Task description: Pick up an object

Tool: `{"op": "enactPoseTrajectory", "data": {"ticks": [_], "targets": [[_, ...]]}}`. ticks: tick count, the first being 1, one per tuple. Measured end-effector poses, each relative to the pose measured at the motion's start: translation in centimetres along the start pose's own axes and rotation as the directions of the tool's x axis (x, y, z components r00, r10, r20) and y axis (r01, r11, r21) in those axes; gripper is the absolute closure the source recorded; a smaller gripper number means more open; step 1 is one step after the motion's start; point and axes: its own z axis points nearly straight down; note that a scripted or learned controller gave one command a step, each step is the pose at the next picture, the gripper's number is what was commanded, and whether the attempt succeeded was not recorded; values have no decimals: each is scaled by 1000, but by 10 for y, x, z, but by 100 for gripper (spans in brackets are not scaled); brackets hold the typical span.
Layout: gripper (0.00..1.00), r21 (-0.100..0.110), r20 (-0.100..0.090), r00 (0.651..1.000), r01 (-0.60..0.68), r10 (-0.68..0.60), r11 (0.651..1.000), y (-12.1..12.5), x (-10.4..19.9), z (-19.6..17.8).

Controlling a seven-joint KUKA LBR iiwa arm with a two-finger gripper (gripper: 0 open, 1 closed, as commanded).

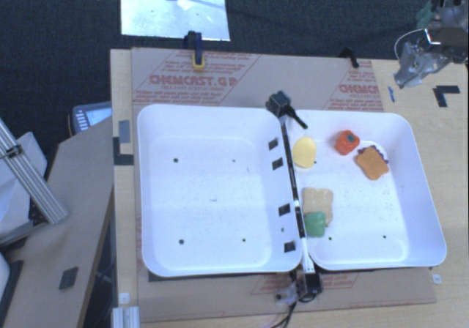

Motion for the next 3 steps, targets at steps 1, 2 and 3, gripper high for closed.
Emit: {"op": "enactPoseTrajectory", "data": {"ticks": [1,2,3], "targets": [[100,17,-4,1000,0,0,1000,-79,-7,91],[100,-5,0,1000,5,-5,1000,-76,-17,-15],[100,4,1,1000,1,-1,1000,11,-60,-39]]}}
